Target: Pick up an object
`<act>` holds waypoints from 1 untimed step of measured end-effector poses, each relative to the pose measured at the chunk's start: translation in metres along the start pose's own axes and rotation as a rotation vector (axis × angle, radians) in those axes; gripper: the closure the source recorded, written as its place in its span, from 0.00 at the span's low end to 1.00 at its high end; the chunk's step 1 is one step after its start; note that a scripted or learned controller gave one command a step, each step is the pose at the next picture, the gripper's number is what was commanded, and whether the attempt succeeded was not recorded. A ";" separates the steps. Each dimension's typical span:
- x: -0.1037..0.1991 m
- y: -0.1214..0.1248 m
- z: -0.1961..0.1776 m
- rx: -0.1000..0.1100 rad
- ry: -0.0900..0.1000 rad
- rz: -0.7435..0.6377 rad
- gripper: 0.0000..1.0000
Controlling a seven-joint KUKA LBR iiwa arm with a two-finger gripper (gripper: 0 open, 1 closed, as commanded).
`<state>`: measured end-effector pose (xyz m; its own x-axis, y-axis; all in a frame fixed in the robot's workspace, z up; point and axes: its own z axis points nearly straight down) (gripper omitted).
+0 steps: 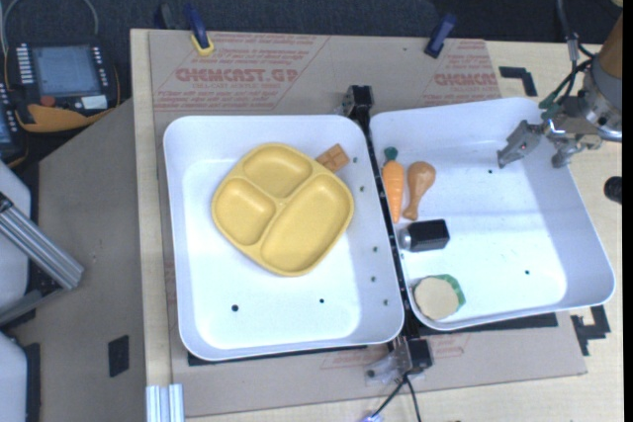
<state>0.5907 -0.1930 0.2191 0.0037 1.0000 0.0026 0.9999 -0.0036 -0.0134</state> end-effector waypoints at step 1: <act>0.001 0.003 -0.008 -0.014 -0.003 -0.004 0.00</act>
<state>0.5938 -0.1925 0.2270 -0.0002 1.0000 -0.0006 1.0000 0.0002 0.0006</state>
